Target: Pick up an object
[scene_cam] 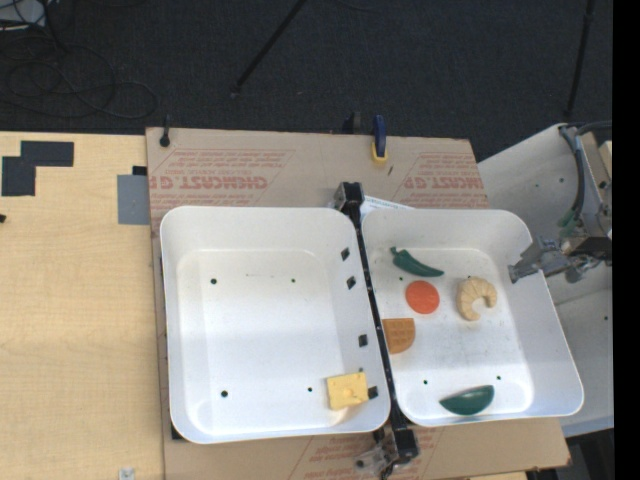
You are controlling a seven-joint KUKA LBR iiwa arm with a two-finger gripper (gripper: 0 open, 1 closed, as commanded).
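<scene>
The right bin (pixel 540 368) holds a green chilli pepper (pixel 415 262), a red round piece (pixel 423 297), a beige croissant-shaped piece (pixel 477 297), a brown wedge (pixel 398 335) against the divider, and a dark green curved piece (pixel 467 400) near the front. A yellow block (pixel 347 390) lies in the front right corner of the left bin (pixel 180 318). My gripper (pixel 532 265) is a grey shape at the right bin's right rim, beside and above the croissant-shaped piece and apart from every object. Nothing is seen in it.
A black divider (pixel 362 298) runs between the two bins. Both bins rest on a cardboard sheet (pixel 260 173) with a blue clamp (pixel 379 136) at its far edge. A grey panel (pixel 530 173) and cables (pixel 578 183) stand to the right of the bins.
</scene>
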